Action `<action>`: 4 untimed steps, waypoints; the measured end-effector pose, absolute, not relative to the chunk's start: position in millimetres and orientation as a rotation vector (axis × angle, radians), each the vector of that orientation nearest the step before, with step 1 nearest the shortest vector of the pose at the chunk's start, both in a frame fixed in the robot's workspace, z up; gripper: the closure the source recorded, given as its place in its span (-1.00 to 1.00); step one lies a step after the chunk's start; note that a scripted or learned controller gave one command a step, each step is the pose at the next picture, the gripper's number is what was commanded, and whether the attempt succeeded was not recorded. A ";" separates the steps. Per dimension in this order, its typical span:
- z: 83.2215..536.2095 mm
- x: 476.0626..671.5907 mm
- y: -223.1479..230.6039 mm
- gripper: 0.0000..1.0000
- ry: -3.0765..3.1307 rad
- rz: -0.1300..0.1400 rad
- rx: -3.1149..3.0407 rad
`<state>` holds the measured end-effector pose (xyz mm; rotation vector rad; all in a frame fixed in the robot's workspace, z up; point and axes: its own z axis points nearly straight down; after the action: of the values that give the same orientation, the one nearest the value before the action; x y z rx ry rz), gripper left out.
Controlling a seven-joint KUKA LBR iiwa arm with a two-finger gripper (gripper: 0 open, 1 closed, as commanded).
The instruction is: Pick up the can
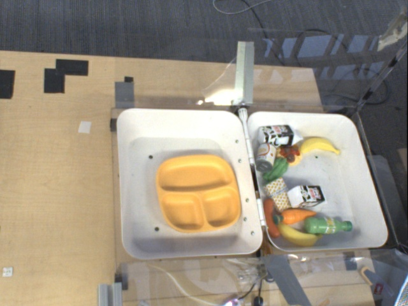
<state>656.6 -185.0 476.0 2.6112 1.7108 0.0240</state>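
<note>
The can (263, 152) looks like a small silvery cylinder with a pale label. It lies against the left wall of the right bin (357, 171). A black and white carton (277, 134) touches it from behind, and a green pepper (278, 167) lies just in front of it. Part of the can is hidden by these neighbours.
The right bin also holds a yellow banana (319, 146), a small red fruit (291, 152), a second carton (306, 196), a carrot (296, 217), a green bottle (327, 225) and another banana (298, 236). An orange divided tray (196, 192) sits in the left bin (137, 171).
</note>
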 end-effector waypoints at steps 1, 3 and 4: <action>489.0 657.9 -182.6 1.00 1.721 0.030 2.599; 436.1 628.2 -175.6 -1.00 1.891 0.005 2.504; 448.8 629.5 -174.5 1.00 1.894 0.012 2.496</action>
<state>629.5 -174.5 448.8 2.4959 1.8938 0.0120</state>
